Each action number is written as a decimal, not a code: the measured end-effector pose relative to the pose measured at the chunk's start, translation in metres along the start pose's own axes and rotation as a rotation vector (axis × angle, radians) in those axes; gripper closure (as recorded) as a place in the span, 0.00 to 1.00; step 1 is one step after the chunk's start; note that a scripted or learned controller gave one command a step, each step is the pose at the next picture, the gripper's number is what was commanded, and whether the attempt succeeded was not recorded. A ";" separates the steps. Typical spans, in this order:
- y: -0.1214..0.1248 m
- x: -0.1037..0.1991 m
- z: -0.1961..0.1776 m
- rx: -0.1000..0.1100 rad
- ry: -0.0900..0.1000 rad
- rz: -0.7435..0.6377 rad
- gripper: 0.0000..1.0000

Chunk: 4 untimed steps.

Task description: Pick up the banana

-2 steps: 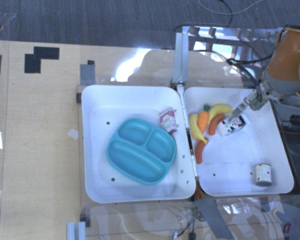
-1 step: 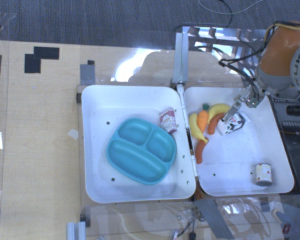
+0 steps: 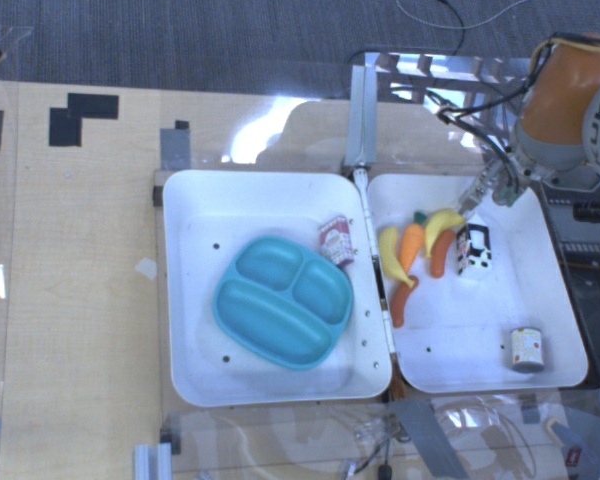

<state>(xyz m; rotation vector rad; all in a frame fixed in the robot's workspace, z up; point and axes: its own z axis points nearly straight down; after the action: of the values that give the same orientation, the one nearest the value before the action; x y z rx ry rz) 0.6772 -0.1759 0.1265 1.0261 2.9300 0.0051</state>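
claw at the banana's far tip, right bin

my claw [image 3: 472, 204] hangs over the right bin [image 3: 555, 298], coming down at a slant from my grey wrist and the orange band [image 3: 565, 93] above it. its tip sits right at the upper end of the banana [image 3: 439, 227], but it is too small and blurred here for me to tell whether it is apart or together, or whether it actually touches the fruit.

the banana lies in the upper middle of that bin, curving down toward the carrot [image 3: 408, 249] just to its left. a second yellow fruit piece [image 3: 389, 251] lies beyond the carrot, near the bin's left wall. a small orange-red sausage shape [image 3: 439, 253] lies touching the banana's lower side, and a longer one [image 3: 401, 301] sits below the carrot. just right of the banana stands a black-and-white toy [image 3: 473, 249], perhaps a cow. well away, in the bin's lower right corner, rests a small can [image 3: 526, 348].

left of the banana's bin, the left bin [image 3: 195, 368] holds a blue divided plate [image 3: 283, 301] and a small red-and-white packet [image 3: 336, 241] by the shared wall.
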 end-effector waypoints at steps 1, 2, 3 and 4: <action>-0.002 0.004 0.003 0.010 0.023 0.000 0.00; -0.070 0.079 0.006 0.012 0.028 0.005 0.00; -0.097 0.164 -0.002 0.009 0.032 -0.224 0.00; -0.021 0.095 -0.042 0.006 0.028 -0.295 0.00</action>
<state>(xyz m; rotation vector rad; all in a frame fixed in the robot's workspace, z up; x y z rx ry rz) 0.5881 -0.1325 0.1650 0.5897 3.0767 0.0028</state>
